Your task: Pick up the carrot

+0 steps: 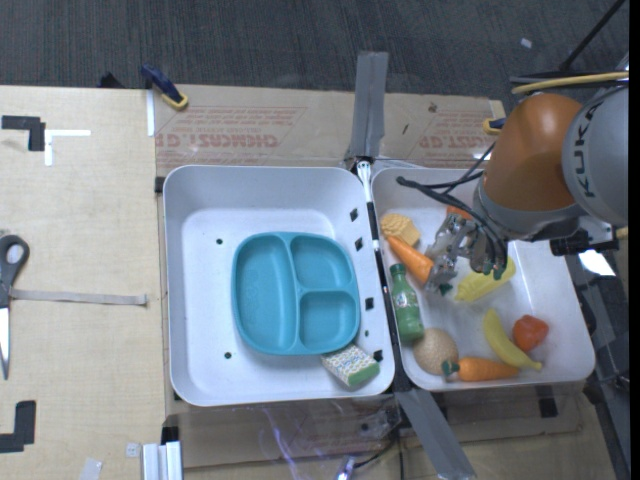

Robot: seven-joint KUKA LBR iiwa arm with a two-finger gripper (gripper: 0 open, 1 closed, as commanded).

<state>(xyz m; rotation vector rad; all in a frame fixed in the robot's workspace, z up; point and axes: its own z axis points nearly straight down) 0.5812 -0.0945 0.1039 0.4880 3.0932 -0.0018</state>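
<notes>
- Nearest me, I saw a second orange carrot (484, 369) by the right-hand white bin's (565, 368) front wall.
- Farther in, the metal two-finger gripper (443, 265) touched the orange tapered carrot (410, 257); I couldn't tell its grip.
- A green bottle (405, 303) lay beside that carrot.

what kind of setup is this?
Likely a robotics lab pick-and-place bench: a KUKA arm over two white bins of toy food such as a carrot, on a board with taped marks and scissors.
</notes>
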